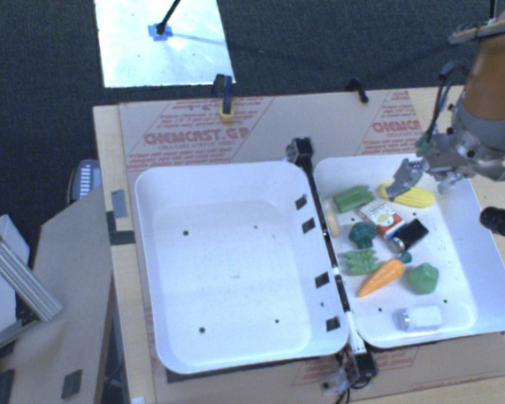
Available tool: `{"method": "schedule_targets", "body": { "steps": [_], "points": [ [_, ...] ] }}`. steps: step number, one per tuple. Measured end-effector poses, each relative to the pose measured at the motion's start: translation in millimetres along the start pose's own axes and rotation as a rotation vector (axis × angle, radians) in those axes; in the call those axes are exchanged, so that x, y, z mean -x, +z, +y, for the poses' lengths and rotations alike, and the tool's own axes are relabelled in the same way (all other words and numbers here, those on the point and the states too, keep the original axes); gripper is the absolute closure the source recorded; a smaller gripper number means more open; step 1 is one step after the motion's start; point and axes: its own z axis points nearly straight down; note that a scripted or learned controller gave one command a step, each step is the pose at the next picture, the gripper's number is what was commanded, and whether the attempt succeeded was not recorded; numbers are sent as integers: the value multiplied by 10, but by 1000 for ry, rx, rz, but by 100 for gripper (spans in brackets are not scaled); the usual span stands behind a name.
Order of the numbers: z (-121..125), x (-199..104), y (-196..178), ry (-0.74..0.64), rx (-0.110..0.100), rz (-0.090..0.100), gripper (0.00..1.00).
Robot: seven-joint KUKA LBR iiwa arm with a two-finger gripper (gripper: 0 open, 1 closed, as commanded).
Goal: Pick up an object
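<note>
Both bins (232, 270) smooth white plastic, slight sheen — surface (124, 253) matt pale wood; carrot (380, 277) glossy plastic; upper-left sheet (163, 59) shiny, reflective.

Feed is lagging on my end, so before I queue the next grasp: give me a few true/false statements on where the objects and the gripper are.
1. All the objects lie in the right bin. True.
2. The orange carrot lies in the left bin. False: it lies in the right bin, near the divider.
3. The gripper is over the right bin, next to the yellow corn. True.
4. The white cylinder sits at the far end of the bin, by the green pepper. False: it lies at the near end, apart from the cluster.
5. The black block lies between the corn and the green round object. True.
</note>
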Motion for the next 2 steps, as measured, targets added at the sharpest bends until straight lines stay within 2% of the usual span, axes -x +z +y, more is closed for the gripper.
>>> {"method": "schedule_targets", "body": {
  "steps": [1,2],
  "points": [
    [141,638,1732,7,1,3,0],
    [697,755,1637,-2,-4,3,0]
  ]
}}
